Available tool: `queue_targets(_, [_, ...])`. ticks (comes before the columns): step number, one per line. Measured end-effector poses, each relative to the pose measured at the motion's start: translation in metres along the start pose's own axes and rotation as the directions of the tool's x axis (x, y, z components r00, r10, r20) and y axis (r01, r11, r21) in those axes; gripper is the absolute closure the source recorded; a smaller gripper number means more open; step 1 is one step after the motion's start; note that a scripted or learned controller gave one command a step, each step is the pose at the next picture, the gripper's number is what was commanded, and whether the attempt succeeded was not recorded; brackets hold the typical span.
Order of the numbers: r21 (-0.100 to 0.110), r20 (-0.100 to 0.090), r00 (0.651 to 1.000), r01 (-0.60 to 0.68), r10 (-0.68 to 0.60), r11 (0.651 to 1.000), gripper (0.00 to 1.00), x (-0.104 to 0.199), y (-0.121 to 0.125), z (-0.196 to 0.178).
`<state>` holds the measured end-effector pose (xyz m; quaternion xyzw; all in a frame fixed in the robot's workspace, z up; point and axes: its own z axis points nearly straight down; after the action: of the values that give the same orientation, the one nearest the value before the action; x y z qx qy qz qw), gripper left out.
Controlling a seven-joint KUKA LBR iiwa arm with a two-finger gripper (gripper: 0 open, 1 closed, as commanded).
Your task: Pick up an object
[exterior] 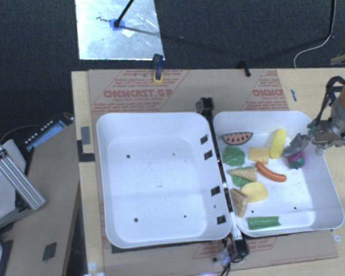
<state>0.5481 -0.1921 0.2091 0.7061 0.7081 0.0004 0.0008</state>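
A small purple and green toy (295, 160) lies in the right bin (326, 210), near its right wall and toward the far end. The fingers (296, 145) sit directly over it, touching or nearly touching its top; how far apart they stand, and whether they have any hold on the toy, cannot be told from this angle. The grey arm (339, 126) reaches in from the right edge, across the bin's rim.

Just left of the purple toy stands a yellow corn cob (277, 142), and beside that a pale yellow block (258, 155). A red sausage (270, 172) lies slantwise just below them, near the purple toy. Farther left are a watermelon slice (237, 138) by the far wall, a green leafy piece (233, 156), a tan wedge (243, 173), a round yellow piece (254, 191) and a brownish piece (239, 203) by the divider. A green bean-like piece (263, 221) lies alone near the front wall.

The left bin (113, 166) touches the right one along a row of black clips (212, 173). Both rest on a cardboard sheet (135, 90) on the desk (81, 110).
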Motion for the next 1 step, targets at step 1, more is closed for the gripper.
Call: queue_targets(1, [0.0, -0.002, 1.0, 0.005, -0.005, 1.0, 0.0, 0.0422, 0.0305, 0.1294])
